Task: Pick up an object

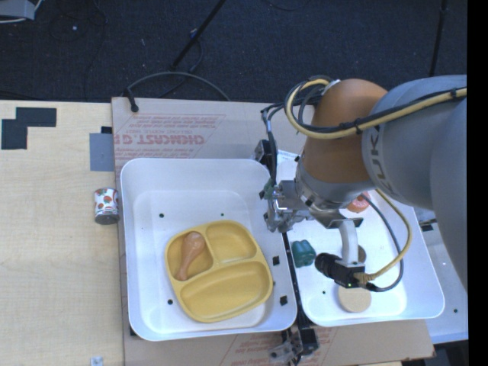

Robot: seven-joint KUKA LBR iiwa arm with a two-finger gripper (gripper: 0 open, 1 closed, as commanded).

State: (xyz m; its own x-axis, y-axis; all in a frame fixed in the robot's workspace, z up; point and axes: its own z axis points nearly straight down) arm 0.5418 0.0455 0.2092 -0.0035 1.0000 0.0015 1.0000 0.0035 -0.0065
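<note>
Cardboard (252, 349) shows at the near edge, beneath both bins. Left bin (145, 296) holds a yellow divided plate (229, 284) with a tan drumstick-shaped toy (189, 254) lying in its upper-left compartment. Right bin (415, 300) holds a round tan disc (354, 300) near its front wall, a black part of the arm's fittings (335, 268) just above the disc, and a small green object (303, 253) close to the wall shared with the left bin. An orange-red item (358, 203) is partly hidden behind the arm. Gripper (280, 212) sits over the shared wall, above the green object and apart from it; its grip cannot be told. Arm (412, 147) enters from the right, orange band (343, 132) uppermost. A small patterned can (106, 204) lies on the bench, left of the left bin.
</note>
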